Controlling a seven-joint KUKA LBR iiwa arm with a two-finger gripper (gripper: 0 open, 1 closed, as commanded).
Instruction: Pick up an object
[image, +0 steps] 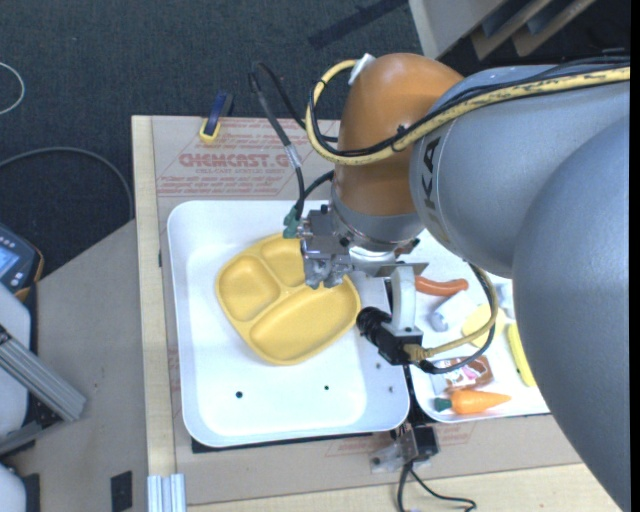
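Red print reading "CHEMCAST" runs across the brown board (240, 160) behind the bins; smaller lines beneath are illegible.

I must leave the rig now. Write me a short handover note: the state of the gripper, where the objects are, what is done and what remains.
Gripper: low over the left bin, at the upper right rim of the yellow divided plate. Whether it is open or shut cannot be told from this view.
Objects: the yellow plate lies flat in the left bin. In the right bin, partly hidden by the arm, lie an orange carrot near the front and an orange sausage-shaped piece further back.
Done: the approach to the plate.
Left: no grasp is confirmed and nothing is lifted; the pick remains.
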